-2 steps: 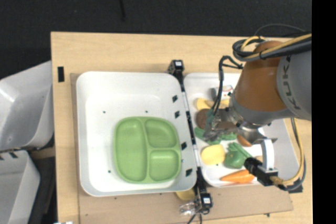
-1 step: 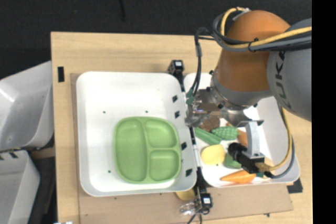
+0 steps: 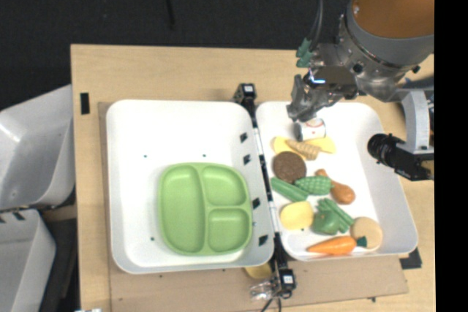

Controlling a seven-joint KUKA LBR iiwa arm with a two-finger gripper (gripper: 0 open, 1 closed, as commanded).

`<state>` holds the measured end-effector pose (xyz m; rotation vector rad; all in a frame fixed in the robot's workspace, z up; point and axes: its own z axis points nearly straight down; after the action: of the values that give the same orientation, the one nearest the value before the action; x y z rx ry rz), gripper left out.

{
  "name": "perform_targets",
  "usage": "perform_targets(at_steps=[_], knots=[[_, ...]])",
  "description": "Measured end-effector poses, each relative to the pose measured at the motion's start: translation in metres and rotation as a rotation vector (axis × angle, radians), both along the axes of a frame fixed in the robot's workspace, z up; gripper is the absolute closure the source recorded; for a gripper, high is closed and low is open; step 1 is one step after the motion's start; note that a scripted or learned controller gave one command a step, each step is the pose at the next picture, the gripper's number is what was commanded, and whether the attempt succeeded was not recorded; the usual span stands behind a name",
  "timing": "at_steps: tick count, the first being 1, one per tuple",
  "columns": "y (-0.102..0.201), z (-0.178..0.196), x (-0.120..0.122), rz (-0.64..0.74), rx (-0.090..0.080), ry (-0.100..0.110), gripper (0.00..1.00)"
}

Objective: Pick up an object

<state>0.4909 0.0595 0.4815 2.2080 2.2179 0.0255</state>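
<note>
Gripper (image 3: 306, 112) hangs over the far left part of the right bin (image 3: 382, 190), at the end of the grey arm (image 3: 384, 58) that comes in from the far right. Its tip is dark and seen from above at a slant, so I cannot tell whether it is open or closed. Nothing can be seen clamped in it.

Just on the near side of the tip lies a small white block (image 3: 313, 130) with a red mark. It sits so close that I cannot tell whether they touch. The block lies on the bin floor at the far end of a cluster of toy food.

Next to the block are a yellow piece (image 3: 327, 146) and a ridged beige piece (image 3: 303, 150), touching each other. A brown round cookie (image 3: 289, 166) lies nearer and to the left. Nearer again, a bumpy green vegetable (image 3: 314, 185) lies between a smooth green pod (image 3: 287, 191) and a brown drumstick (image 3: 341, 193). A yellow lump (image 3: 296, 215) and a green pepper (image 3: 333, 218) sit side by side. At the near right corner a carrot (image 3: 333, 246) lies beside a pale round piece (image 3: 368, 231).

The left bin (image 3: 146, 129) holds a green divided plate (image 3: 206, 208), lying flat toward its near side, well apart from the gripper. Both bins rest on the wooden bench (image 3: 146, 69).
</note>
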Motion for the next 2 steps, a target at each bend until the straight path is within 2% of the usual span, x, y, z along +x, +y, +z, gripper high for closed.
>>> perform_targets(at_steps=[1,2], knots=[[0.015,-0.291,0.11,-0.004,-0.007,0.032,1.0],[0.082,-0.382,0.095,0.002,-0.003,0.012,1.0]])
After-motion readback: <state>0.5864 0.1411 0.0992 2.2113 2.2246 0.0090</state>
